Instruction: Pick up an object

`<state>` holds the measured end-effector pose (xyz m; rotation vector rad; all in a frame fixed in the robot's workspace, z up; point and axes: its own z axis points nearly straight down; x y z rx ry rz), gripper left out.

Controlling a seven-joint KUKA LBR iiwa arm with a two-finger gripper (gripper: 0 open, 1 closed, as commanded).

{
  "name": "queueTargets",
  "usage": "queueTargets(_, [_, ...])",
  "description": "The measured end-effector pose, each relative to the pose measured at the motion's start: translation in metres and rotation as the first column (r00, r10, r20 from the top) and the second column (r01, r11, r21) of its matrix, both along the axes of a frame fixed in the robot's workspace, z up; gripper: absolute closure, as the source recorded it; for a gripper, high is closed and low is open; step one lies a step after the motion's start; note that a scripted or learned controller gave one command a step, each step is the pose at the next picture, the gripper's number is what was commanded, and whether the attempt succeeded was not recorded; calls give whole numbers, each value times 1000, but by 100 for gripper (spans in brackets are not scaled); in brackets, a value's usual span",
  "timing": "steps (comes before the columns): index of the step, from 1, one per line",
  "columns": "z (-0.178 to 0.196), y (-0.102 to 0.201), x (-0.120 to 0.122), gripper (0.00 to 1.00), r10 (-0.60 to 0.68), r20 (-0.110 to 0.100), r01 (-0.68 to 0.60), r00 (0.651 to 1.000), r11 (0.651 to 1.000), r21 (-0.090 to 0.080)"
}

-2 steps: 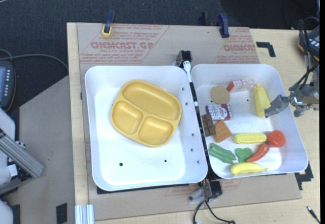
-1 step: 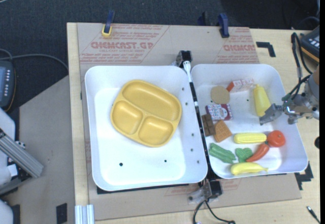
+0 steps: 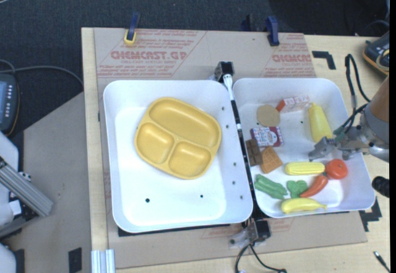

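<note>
Spanning most of the view, the pale cardboard-covered bench (image 3: pixel 185 49) carries two shallow white plastic bins side by side. Sitting in the left white bin (image 3: pixel 124 203) is a yellow plastic plate with three compartments (image 3: pixel 178 137), turned at a slant near the bin's far half. Holding a scatter of toy foods, the right white bin (image 3: pixel 352 200) is where the arm (image 3: pixel 380 120) reaches in from the right, its grey body low over the bin's right wall. The two-finger gripper (image 3: pixel 328 149) hangs just above the toys at the right middle of that bin, between a yellow corn cob lying flat (image 3: pixel 304 168) and a yellow upright bottle-shaped piece (image 3: pixel 318 122); whether its fingers are open or closed cannot be told, and nothing can be seen held between them.

Just beside the gripper, toward the near right, lies a round orange-red tomato (image 3: pixel 336 169). Along the near wall lies a yellow banana-like piece (image 3: pixel 301 205), with a red chilli pepper (image 3: pixel 315 186) and a green pea pod (image 3: pixel 271 186) just behind it. Toward the bin's left sit a tan cracker square (image 3: pixel 270 159), a dark red wrapped packet (image 3: pixel 266 137), and a round brown biscuit (image 3: pixel 268 115).
</note>
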<state>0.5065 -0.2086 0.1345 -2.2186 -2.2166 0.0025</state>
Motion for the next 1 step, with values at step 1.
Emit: queueTargets(1, [-53,1,-1,0,0,0,0,1000,1000,0])
